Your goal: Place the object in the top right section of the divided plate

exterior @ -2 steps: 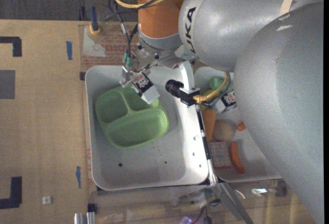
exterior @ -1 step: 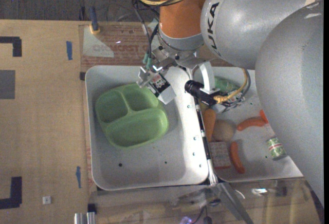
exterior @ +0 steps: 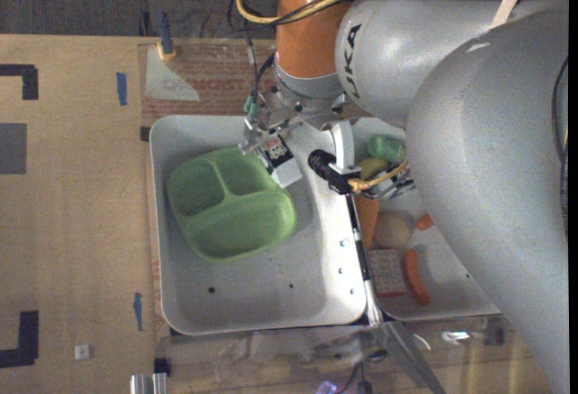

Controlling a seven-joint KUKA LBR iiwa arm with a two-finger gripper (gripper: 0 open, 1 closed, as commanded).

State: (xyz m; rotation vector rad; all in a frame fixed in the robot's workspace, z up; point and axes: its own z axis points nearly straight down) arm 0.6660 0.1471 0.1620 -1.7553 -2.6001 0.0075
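Note:
The green divided plate (exterior: 233,229) lies in the left bin (exterior: 262,293), toward its upper left. It has two small sections on its upper side and one large section below. My gripper (exterior: 273,151) hangs over the plate's upper right corner, by the small section nearest the arm. Its tip looks white and black, and I cannot make out any object in it. The grey arm with its orange band (exterior: 312,17) covers the bin's upper right part.
The right bin (exterior: 452,297) holds several food items: a green piece (exterior: 386,146), a yellowish piece (exterior: 372,168), an orange carrot (exterior: 368,216), a beige round item (exterior: 393,228), a red-and-white packet (exterior: 386,270) and an orange sausage (exterior: 415,277). The wall between the bins (exterior: 357,248) runs just right of the plate.

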